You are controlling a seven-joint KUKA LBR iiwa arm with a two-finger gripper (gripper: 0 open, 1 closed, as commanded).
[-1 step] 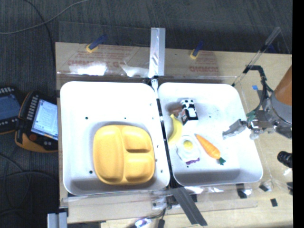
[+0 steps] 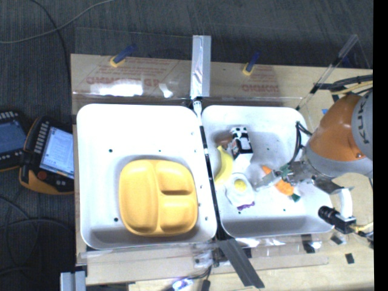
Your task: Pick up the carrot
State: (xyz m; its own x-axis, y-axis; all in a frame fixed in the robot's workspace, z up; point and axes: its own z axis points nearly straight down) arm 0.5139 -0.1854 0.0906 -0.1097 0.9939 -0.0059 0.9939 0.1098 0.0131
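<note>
The grey arm with its orange band (image 2: 341,129) reaches in from the right and is down inside the right-hand shallow white bin (image 2: 267,223), with the two-finger gripper (image 2: 285,176) low over the bin floor near its right side. The small orange carrot with a green tip (image 2: 285,188) lies right under and against the gripper; a second orange bit (image 2: 266,170) sits just to its left. Whether the gripper is spread or closed, I cannot tell, and no grasp shows from up here. Left of the carrot there is a yellow and white rounded toy (image 2: 237,185), a yellow curved piece (image 2: 223,162) by the divider, and a black and white block (image 2: 242,139) further back. Over in the left white bin (image 2: 97,126), a yellow plastic divided tray (image 2: 159,197) rests on the floor, well apart from the action.
</note>
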